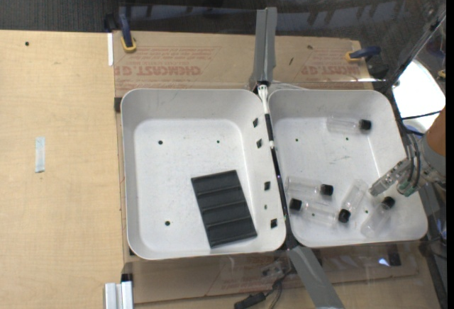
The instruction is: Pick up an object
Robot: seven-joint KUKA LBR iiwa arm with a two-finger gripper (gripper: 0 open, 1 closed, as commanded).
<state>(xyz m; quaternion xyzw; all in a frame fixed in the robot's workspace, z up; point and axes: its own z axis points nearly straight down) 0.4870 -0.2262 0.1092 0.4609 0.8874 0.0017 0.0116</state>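
Note:
A black ribbed rectangular block (223, 207) lies flat in the left bin (142, 159), toward its front. Several clear plastic tubes with black caps lie scattered in the right bin (312, 152): one near the back (347, 125), one toward the front left (312, 210), another front of centre (351, 201), and one at the front right (377, 217). My gripper (394, 183) hangs low over the right bin's right side, just above and behind the front-right tube's black cap (387, 203). I see nothing held in it.
A grey divider bar (265, 52) runs between the bins at the back. Cardboard (184, 59) lies under both bins, with clamps at its back corners. A wooden bench top (57, 159) stretches to the left.

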